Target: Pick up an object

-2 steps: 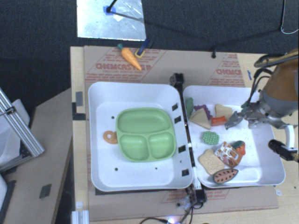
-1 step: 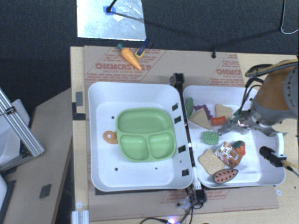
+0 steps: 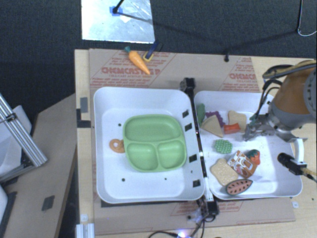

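The gripper hangs low in the right bin — whether it is spread or pressed together, I cannot tell. Just at its nine o'clock lies a red piece; a green disc sits at seven. The left bin holds a green tray — a pretzel at its nine o'clock.

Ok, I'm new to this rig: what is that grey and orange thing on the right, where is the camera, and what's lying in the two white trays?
One fixed camera looks down at a slant. The grey and orange thing is a robot arm reaching in from the right; its gripper hangs over the right bin, with nothing visibly held. That bin holds small toy foods: a green round piece, a cracker, a watermelon slice. The left bin holds a green divided plate and a small pretzel. A toy carrot lies on the bench behind.
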{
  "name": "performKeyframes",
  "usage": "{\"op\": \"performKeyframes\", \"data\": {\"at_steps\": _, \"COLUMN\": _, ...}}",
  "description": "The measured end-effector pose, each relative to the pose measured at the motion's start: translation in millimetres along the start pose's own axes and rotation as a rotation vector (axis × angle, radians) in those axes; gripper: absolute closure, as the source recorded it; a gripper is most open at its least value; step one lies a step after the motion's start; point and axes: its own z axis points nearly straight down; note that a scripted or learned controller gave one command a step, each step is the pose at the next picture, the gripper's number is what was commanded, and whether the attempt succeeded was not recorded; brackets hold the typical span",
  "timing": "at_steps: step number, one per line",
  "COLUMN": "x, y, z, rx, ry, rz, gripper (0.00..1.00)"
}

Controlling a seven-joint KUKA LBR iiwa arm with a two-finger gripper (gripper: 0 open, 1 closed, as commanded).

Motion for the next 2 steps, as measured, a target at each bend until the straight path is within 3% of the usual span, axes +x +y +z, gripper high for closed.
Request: {"op": "performKeyframes", "data": {"at_steps": 2, "x": 4.5, "y": 3.9, "z": -109.3, "rx": -0.004, "ry": -0.001, "rz": -0.003, "gripper": 1.00}}
